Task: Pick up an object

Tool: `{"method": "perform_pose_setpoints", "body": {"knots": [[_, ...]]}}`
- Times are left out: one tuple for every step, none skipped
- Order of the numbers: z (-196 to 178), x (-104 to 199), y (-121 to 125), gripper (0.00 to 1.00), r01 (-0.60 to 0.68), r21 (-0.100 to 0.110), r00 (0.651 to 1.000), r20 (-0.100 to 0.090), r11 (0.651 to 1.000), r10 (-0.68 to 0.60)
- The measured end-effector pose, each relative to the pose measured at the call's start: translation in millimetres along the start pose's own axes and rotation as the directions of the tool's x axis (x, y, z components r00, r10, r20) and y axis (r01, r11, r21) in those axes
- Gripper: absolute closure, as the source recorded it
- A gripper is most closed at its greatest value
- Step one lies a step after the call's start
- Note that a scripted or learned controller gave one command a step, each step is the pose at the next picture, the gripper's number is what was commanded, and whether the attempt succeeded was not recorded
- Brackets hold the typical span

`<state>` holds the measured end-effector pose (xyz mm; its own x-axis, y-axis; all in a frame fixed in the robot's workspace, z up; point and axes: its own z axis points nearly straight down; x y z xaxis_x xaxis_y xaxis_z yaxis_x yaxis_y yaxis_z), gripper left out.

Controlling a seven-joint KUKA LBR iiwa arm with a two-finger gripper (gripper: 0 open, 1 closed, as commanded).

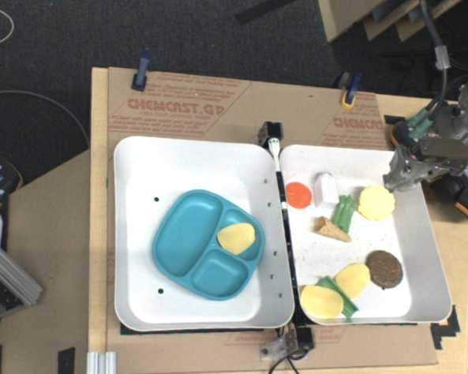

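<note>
The end effector [398, 178] hangs at the upper right of the frame, right over the top right corner of the right bin [433, 234], and whether it is wide or narrow I cannot tell from here. Nothing shows in its grip. Just below and left of it, very near, sits a pale yellow round piece [376, 204]. Left of that stands a green piece [343, 212], with a tan wedge [332, 228] at its foot. Further left, an orange disc [298, 196] lies against the bin's left side, a small white object [325, 188] just beside it.

Down the bin now: a dark brown round cookie-like piece [385, 269] at the lower right, a yellow piece [352, 280] just left of it, and another yellow piece [321, 301] at the bottom edge, with a green strip [339, 295] between the two.

Across the divider, the left bin [129, 215] carries a teal divided plate [199, 243], tilted in the frame, and a yellow piece [236, 237] rests in its right-hand compartment.

Both bins sit on a brown board [184, 100] with red lettering, on the counter [467, 260]. Two clamps at the board's top edge: a blue one [141, 70] on the left, a yellow and blue one [350, 89] on the right.
</note>
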<state>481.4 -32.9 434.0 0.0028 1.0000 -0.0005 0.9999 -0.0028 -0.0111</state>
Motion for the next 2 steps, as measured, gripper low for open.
{"method": "perform_pose_setpoints", "body": {"knots": [[102,-56,-2,1.00,-0.004,-0.001,1.000,-0.001,1.000,0.004],[-41,-15,-1,1.00,0.008,-0.031,1.000,0.000,0.999,-0.008]]}}
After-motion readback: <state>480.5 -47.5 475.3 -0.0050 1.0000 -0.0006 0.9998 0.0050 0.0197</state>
